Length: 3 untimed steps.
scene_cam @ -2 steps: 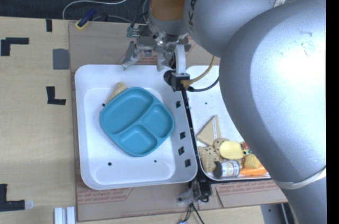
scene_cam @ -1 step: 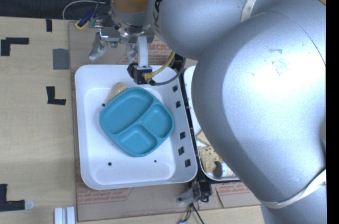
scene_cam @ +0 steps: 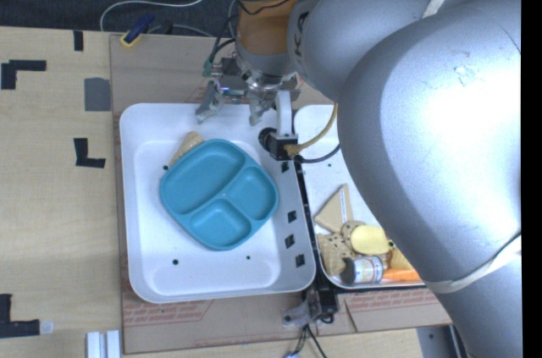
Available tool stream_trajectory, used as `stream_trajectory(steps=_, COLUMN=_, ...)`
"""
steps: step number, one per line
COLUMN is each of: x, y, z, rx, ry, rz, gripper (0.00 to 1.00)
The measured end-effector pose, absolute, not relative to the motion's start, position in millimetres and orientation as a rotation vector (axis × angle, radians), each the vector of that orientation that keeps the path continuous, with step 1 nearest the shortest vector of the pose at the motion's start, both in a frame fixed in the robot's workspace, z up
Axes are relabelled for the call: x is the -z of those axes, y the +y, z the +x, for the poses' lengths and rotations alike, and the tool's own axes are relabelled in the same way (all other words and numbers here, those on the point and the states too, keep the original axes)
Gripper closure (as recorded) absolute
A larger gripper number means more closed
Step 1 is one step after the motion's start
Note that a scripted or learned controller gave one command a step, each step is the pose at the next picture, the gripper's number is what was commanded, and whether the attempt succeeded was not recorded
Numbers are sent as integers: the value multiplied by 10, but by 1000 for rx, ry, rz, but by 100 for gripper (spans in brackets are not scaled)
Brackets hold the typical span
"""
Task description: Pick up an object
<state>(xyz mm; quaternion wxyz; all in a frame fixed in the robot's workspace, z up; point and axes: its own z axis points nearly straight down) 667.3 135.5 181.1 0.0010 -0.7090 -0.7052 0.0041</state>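
Note:
A blue divided plate (scene_cam: 220,192) lies tilted in the left bin (scene_cam: 144,263). A tan object (scene_cam: 187,146) pokes out from under the plate's upper left edge. My gripper (scene_cam: 230,109) hangs below the orange band over the far rim of the left bin, just above the plate. Its fingers (scene_cam: 207,106) are spread apart and nothing sits between them. In the right bin (scene_cam: 322,121) lie a tan wedge (scene_cam: 334,212), a yellow rounded piece (scene_cam: 369,239), a perforated tan piece (scene_cam: 334,247), a small metal can (scene_cam: 364,270) and an orange item (scene_cam: 403,272).
The big grey arm covers most of the right bin and the right side of the bench. A black divider strip (scene_cam: 294,217) runs between the two bins. Cables (scene_cam: 161,5) trail across the dark back edge. The wooden bench top (scene_cam: 51,204) lies to the left.

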Motion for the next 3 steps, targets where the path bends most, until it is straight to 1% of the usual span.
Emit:
stream_trajectory(steps=1, x=-1945, y=1410, z=6677, rx=-6, ry=-2222, rz=-2219, gripper=100)
stream_trajectory(steps=2, x=-3352, y=609, z=6165, rx=13, ry=-2221, rz=-2234, gripper=100)
stream_trajectory(steps=3, x=-3271, y=-307, z=5850, rx=-5, ry=-2213, rz=-2230, gripper=100)
